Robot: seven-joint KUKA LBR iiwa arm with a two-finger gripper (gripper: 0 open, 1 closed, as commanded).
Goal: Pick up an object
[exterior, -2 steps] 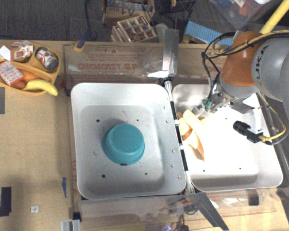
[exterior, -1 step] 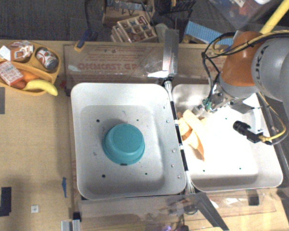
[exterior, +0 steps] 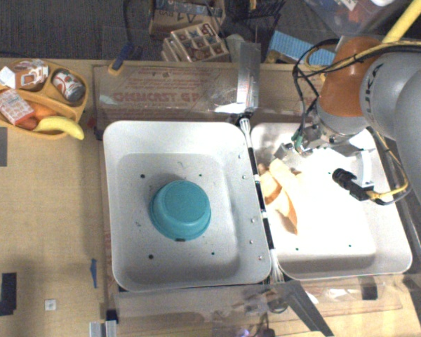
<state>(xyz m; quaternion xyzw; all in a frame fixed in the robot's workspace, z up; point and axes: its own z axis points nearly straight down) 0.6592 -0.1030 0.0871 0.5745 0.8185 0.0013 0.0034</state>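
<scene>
Camera view: the pincer [exterior: 299, 144] hangs low over the right bin [exterior: 351, 248]; whether it is wide or narrow cannot be told. Peels [exterior: 281, 192] lie just below it, ungrasped; a bowl [exterior: 181, 210] sits well left. Judged: pickup not yet made.

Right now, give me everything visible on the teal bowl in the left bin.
The teal bowl sits upside down, base up, on the floor of the left bin, near its middle. It looks like matte plastic, round, with a flat circular base and a wider rim below. It touches the bin floor alone, standing apart from the walls.
</scene>
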